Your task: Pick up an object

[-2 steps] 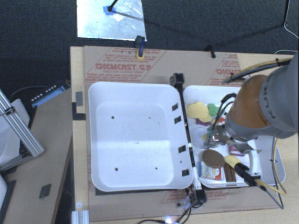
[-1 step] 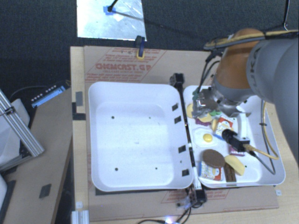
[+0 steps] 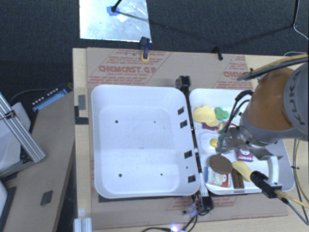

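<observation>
Even, fairly bright overhead light; the left bin (image 3: 140, 139) nearly washes out, a metal sheet (image 3: 114, 13) shows glare, shadows are soft, and focus is slightly soft.

From my remote seat, the left bin (image 3: 140, 139) looked like smooth white plastic with a soft sheen, and the right bin (image 3: 289, 178) matched it. The surface (image 3: 125, 64) under them read as matt brown cardboard printed with red lettering. Beyond it lay a shiny, reflective metal sheet (image 3: 116, 16) on dark, rough carpet (image 3: 38, 42). The arm (image 3: 275, 110) showed a glossy orange band. The brown disc (image 3: 220, 165) looked dull and matt, the yellow lump (image 3: 203, 114) smooth.
</observation>
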Controlling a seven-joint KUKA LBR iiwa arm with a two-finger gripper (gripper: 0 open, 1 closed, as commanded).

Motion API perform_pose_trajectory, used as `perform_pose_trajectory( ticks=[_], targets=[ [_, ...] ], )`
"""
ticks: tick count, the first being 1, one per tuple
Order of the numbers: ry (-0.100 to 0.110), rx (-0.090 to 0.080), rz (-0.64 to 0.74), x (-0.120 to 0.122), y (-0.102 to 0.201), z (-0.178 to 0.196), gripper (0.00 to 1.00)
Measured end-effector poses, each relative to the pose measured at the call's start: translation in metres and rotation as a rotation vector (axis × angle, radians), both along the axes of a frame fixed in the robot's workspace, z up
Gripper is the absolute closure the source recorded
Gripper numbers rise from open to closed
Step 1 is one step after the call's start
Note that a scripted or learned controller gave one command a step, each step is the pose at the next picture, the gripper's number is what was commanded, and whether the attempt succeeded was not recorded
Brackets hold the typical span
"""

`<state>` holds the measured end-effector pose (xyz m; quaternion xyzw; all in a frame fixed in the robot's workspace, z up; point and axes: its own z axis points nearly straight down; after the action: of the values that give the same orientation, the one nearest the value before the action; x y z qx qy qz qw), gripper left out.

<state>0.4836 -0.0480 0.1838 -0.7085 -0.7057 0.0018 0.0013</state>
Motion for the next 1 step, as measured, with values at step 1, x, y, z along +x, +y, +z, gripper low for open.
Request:
perform_pose_trajectory(
  ticks=[1],
  targets=[
    [-0.006,0.001,0.012,0.0136,0.0479,0.0004,1.0]
  ],
)
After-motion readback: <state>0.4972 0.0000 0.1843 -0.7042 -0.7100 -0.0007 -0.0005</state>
